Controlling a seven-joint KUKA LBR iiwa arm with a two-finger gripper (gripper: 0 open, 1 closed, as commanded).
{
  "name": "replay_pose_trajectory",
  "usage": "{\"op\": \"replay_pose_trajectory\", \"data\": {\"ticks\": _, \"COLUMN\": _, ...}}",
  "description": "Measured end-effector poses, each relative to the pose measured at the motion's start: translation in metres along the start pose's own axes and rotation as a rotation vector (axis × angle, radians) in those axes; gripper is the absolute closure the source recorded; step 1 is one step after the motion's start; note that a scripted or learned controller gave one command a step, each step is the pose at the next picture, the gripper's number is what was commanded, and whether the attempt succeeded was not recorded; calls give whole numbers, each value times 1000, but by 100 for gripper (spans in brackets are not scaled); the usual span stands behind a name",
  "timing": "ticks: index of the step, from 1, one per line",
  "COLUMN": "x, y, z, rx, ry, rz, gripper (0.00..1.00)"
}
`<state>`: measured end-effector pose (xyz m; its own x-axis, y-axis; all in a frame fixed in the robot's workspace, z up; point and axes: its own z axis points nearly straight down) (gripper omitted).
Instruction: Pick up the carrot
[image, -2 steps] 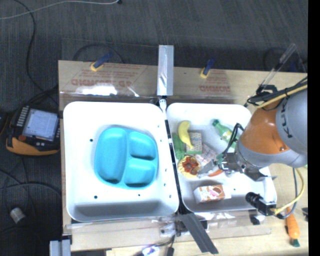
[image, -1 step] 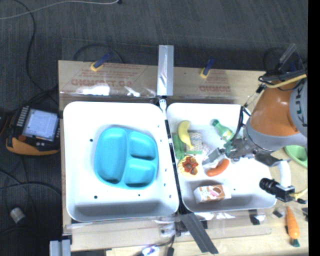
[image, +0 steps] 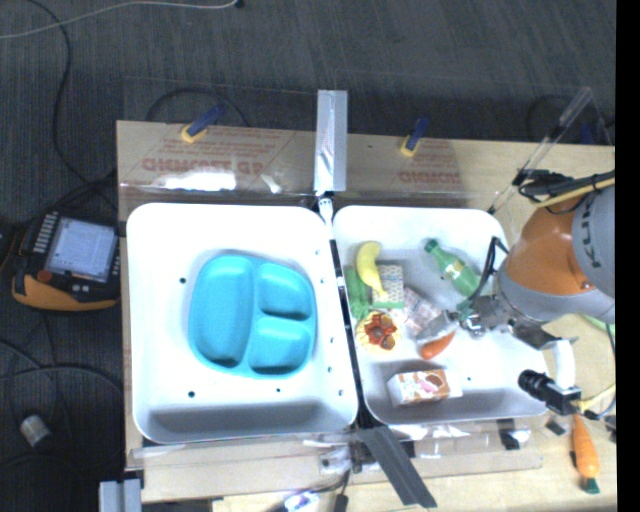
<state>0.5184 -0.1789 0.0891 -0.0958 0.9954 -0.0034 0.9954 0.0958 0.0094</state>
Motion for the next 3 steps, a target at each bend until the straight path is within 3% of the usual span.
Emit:
{"op": "replay_pose_trajectory", "data": {"ticks": 1, "x": 9, "y": -29, "z": -1, "rx": -5, "ry": 0, "rz": 202, "gripper": 0}}
{"op": "replay_pose_trajectory", "data": {"ticks": 2, "x": -31, "y": -29, "z": -96, "rx": 13, "ry": 2, "rz": 89, "gripper": 0}}
{"op": "replay_pose_trajectory", "data": {"ticks": 3, "x": 26, "y": -31, "z": -1, "rx": 5, "ry": 1, "rz": 99, "gripper": 0}}
